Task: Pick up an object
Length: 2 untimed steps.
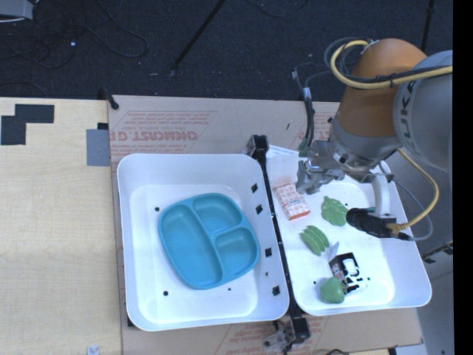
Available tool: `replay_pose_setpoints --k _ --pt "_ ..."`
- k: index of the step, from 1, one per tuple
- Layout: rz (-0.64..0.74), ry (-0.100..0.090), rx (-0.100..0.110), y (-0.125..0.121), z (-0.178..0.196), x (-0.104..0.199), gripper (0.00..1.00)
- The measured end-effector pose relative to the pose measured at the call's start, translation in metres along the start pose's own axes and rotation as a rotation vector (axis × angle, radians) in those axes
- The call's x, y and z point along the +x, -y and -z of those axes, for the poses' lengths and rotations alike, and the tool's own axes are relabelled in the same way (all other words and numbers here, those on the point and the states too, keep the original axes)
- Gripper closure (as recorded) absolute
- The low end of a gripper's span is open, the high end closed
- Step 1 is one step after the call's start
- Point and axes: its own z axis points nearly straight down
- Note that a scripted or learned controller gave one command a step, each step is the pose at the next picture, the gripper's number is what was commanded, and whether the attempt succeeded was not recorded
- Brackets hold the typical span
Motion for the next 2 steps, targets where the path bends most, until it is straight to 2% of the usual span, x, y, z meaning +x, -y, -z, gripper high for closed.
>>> replay_pose_setpoints --k 1,2 --pt "0.0 0.001 0.001 -0.002 0.006 0.053 1.0" --pt "-0.001 0.001 0.001 -0.015 -0.009 0.098 1.0"
